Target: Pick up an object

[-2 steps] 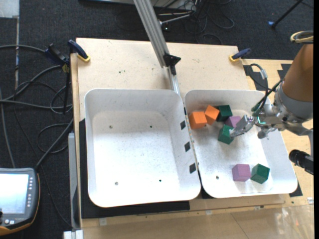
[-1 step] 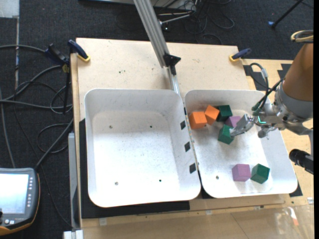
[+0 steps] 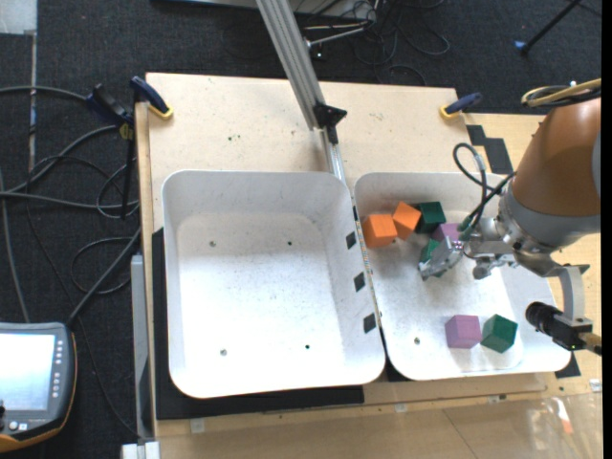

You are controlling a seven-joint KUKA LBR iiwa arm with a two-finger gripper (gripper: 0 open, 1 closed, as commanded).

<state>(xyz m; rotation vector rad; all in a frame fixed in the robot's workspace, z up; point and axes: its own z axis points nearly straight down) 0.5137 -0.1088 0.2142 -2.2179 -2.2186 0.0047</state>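
I read no legible labels. End effector point(image 3: 438, 259) sits in the right bin point(image 3: 411, 352) beside orange cubes point(image 3: 393, 224); I cannot tell its opening.

Teach pendant point(image 3: 33, 382), floor cables point(image 3: 67, 175)

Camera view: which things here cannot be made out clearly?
- Tool: too small and blurred to tell how it stands or whether it grips anything.
- Dark green block: partly hidden behind the orange block and cables.
- Pink block: mostly covered by the tool.
- Arm: cut off by the right edge.
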